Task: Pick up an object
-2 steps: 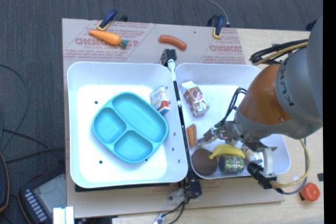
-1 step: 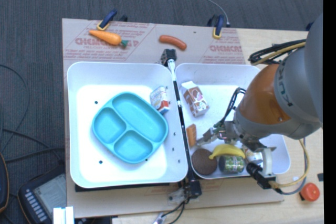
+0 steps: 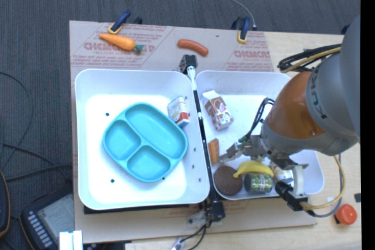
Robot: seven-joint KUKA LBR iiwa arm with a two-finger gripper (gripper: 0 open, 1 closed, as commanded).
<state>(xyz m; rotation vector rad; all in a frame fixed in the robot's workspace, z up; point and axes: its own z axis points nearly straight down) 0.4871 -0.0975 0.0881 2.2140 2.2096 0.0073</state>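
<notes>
Down over the near end of the right bin (image 3: pixel 304 181): grey arm (image 3: pixel 316 108) with orange band, pincer (image 3: pixel 258 155) low among the objects, just above a yellow banana (image 3: pixel 253 168). Cannot tell how the pincer stands, nor whether anything sits in it. Touching the banana's near side: a dark jar (image 3: pixel 258 183); to its left, a brown round cookie (image 3: pixel 227 180). Farther from the banana, up the same bin: a small carton (image 3: pixel 217 111) and an orange sausage (image 3: pixel 214 150) by the dividing wall. Left bin (image 3: pixel 82 126): blue divided plate (image 3: pixel 145 141), small can (image 3: pixel 179 110) beside it. Beyond the bins on the worktop (image 3: pixel 152 47): carrot (image 3: pixel 119 41), hot dog (image 3: pixel 193 47).
</notes>
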